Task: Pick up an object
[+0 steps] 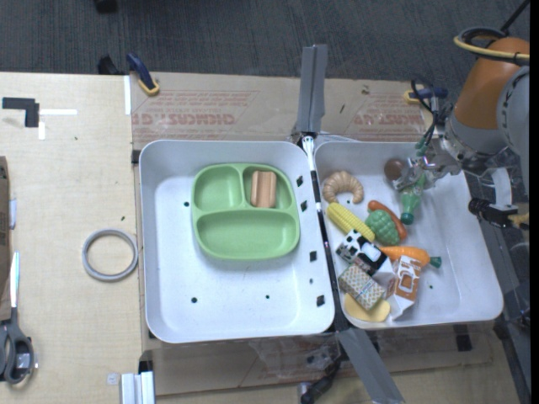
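Claw (418, 175) low over the far end of the right bin (472, 297), beside the toy heap.

Whether it is spread or pinched cannot be told: it is small and blurred. A green bottle-like toy (409, 206) lies just under it and a brown round piece (394, 169) just to its left; the croissant (343, 185), corn (349, 219), carrot (404, 253) and small boxes (363, 286) lie nearer the camera. The left bin (164, 251) bears a green divided plate (244, 211) with a sausage (264, 188). Both bins sit on a pale wooden bench (59, 192) with a tape ring (109, 253) and scissors (15, 343); dark carpet lies beyond.
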Action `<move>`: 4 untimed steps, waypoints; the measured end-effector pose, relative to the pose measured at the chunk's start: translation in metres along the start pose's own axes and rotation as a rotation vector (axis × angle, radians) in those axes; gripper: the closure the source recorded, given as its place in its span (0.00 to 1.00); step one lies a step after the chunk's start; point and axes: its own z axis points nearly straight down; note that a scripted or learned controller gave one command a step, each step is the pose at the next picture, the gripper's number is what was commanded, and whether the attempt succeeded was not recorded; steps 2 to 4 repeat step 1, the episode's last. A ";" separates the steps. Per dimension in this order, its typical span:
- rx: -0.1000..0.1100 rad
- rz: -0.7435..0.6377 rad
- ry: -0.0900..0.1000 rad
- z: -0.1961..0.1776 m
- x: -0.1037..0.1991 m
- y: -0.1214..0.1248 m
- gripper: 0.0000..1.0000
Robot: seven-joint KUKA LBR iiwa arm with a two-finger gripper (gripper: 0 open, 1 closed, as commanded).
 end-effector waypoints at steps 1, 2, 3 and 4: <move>-0.016 -0.019 0.000 -0.127 0.056 0.007 1.00; -0.016 -0.019 0.000 -0.127 0.056 0.007 1.00; -0.016 -0.019 0.000 -0.127 0.056 0.007 1.00; -0.016 -0.019 0.000 -0.127 0.056 0.007 1.00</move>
